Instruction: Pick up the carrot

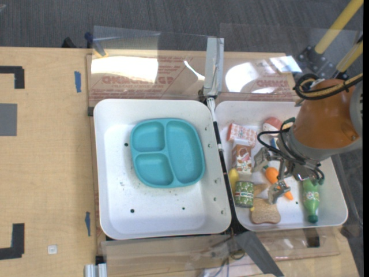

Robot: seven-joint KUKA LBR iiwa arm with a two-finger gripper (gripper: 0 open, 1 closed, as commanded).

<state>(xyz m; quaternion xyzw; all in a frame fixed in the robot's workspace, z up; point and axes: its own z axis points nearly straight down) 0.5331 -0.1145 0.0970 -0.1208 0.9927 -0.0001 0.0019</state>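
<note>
The end effector (281, 180) hangs low in the right bin (340, 212), at the frame's lower right, directly over the carrot (271, 173). The grasp itself seems in hand; whether it is released or clenched, I cannot tell. Next: close securely, lift straight.

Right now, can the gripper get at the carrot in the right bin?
Probably yes. The gripper hangs right over the carrot, and nothing lies on top of it. The green bottle and the cookie crowd close beside it, though.
</note>
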